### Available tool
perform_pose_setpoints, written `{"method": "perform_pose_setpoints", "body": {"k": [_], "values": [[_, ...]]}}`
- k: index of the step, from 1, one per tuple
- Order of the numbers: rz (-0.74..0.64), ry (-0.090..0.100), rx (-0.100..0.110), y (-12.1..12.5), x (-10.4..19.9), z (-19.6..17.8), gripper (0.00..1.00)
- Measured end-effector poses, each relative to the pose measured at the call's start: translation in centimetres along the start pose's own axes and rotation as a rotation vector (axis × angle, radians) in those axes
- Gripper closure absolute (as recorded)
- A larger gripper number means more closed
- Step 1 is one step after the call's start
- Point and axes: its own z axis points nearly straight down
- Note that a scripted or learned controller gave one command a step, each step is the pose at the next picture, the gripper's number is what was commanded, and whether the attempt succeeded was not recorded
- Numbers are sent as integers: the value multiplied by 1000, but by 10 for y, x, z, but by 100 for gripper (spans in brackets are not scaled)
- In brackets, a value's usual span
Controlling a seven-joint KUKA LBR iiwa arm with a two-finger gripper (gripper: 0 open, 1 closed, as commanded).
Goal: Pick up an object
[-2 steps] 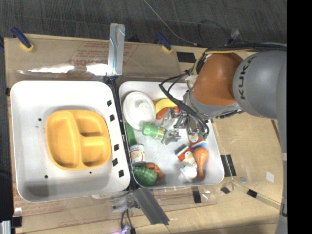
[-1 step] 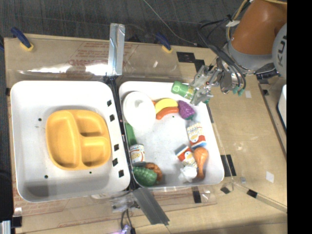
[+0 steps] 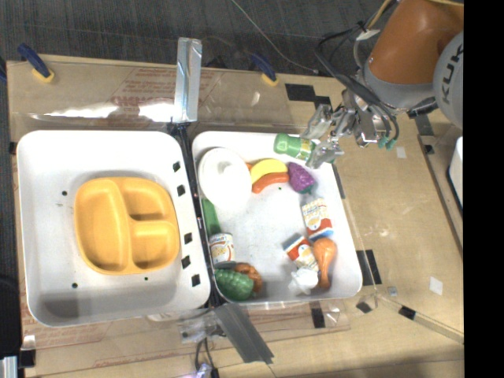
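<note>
Claw (image 3: 324, 144) grips a green bottle (image 3: 293, 145) at the right bin's (image 3: 346, 235) far edge, so the pick looks nearly done.

Even overhead light is falling bright. Glare is streaking the clear sheet (image 3: 118, 110) behind the bins. Focus is running slightly soft.

The gripper (image 3: 321, 144) sits at the right bin's (image 3: 346, 235) far edge. A green bottle (image 3: 293, 145) lies at its fingers.

Overhead, slanted down on bins (image 3: 102, 144)
</note>
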Motion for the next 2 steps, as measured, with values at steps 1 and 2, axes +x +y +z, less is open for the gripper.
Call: {"method": "perform_pose_setpoints", "body": {"k": [1, 2], "values": [[-40, 10, -5, 63, 88, 73, 100], [175, 1, 0, 42, 52, 52, 100]]}}
